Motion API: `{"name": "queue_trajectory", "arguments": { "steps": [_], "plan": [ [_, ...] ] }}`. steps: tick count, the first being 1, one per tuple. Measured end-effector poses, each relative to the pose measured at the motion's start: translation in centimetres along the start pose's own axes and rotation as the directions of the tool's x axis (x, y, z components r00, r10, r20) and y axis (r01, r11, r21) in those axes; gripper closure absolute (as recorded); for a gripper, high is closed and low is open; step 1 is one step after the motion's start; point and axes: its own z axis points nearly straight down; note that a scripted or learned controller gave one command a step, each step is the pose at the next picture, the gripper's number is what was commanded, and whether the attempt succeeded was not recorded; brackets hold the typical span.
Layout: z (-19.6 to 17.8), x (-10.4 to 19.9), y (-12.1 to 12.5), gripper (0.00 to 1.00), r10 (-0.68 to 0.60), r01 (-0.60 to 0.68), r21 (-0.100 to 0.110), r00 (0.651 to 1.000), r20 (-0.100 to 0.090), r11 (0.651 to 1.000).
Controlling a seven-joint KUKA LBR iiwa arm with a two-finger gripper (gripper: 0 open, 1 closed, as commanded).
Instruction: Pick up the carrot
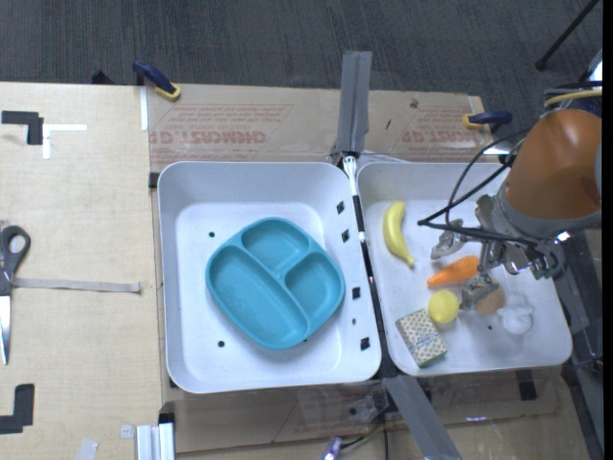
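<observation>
The orange carrot (446, 276) lies in the right bin (546, 353), pointing left, just below the banana. My gripper (463, 268) hangs low over the carrot's right end. One finger (443, 247) stands on the carrot's far side and the other finger (476, 290) on its near side. The jaws look open, with the carrot's thick end in the gap between them and resting on the bin floor.
The right bin also holds a yellow banana (397, 233), a lemon (442, 307), a patterned small box (421, 337), a brown item (490, 301) and a pale clear item (516, 318). A blue divided plate (276, 282) sits in the left bin (182, 257). Scissors (10, 257) lie on the bench at the left.
</observation>
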Motion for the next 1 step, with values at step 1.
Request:
{"name": "queue_trajectory", "arguments": {
  "steps": [1],
  "plan": [
    [-0.02,-1.25,4.38,0.0,0.03,-0.03,-0.001,1.0,0.0,1.0]
  ]
}}
